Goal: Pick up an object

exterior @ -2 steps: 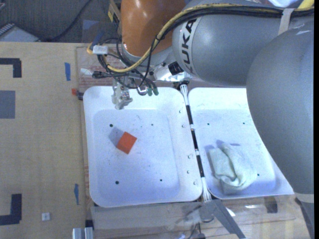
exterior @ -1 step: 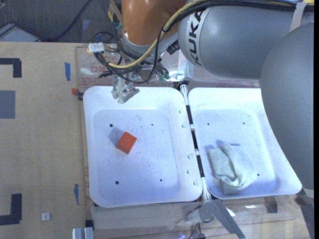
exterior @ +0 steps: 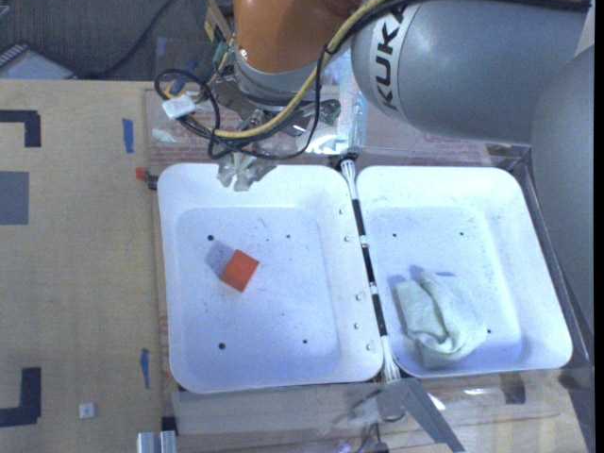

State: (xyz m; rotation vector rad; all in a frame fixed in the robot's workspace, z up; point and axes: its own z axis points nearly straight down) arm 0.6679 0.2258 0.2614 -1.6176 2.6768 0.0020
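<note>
Claw [exterior: 242,172] hung over the left bin's [exterior: 189,366] far rim, nothing between its narrow-set fingers, well apart from the orange block [exterior: 240,270], likely poised before descending.

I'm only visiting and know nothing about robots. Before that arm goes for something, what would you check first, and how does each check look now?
1. Something to pick: orange block lies in the left bin: ok.
2. Block free of neighbours and walls: ok.
3. Gripper over the block: not ok, it hangs at the bin's far rim.
4. Gripper carrying nothing: ok.
5. Fingers open: cannot tell.
6. Cloth out of the way, in the right bin: ok.
</note>
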